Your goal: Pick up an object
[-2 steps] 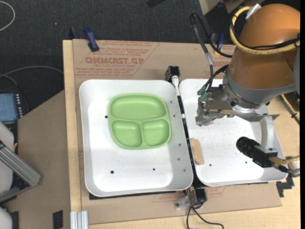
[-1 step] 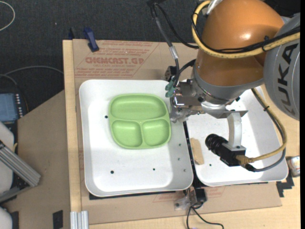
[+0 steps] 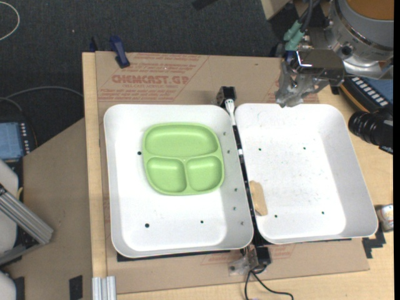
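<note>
Over at the worktop's (image 3: 156, 80) left side, the left bin (image 3: 125, 230) is sitting flush against its neighbour, and a green divided plate (image 3: 183, 159) is lying flat in it, toward the bin's far half, three compartments facing up. Nothing is touching that plate. Moving right, a black clip (image 3: 226, 95) is sitting at the far end of the seam where the two bins are meeting. Just past the seam, the right bin (image 3: 337, 167) is carrying a small tan piece (image 3: 258, 199) leaning along its left wall, near the front corner. Up at that bin's far edge, the end effector (image 3: 292, 96) is hanging over the rim, well apart from the plate, carrying nothing; whether it is released or clenched, I cannot tell.
</note>
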Available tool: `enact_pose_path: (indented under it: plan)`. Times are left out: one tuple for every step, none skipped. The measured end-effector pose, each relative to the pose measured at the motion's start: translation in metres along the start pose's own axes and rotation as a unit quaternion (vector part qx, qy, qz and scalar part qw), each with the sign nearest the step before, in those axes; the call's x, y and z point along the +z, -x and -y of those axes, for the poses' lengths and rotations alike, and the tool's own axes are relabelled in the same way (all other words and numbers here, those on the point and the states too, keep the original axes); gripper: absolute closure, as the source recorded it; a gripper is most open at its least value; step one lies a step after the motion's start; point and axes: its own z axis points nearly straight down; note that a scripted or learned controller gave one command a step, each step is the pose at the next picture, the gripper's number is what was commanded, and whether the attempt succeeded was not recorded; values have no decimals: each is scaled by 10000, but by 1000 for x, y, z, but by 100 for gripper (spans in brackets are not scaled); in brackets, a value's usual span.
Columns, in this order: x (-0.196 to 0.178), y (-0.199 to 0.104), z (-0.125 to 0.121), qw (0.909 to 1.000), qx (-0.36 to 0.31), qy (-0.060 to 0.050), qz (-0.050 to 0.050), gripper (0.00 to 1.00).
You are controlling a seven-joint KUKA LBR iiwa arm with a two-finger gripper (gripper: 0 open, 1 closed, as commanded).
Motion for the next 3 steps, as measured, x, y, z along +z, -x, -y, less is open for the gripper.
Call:
enact_pose_path:
  plan:
    - [104,-14,4,9999,-4,-163,33,100]
    - [65,26,2,10000,19,-77,23,100]
    - [91,-13,3,9999,-25,-133,20,100]
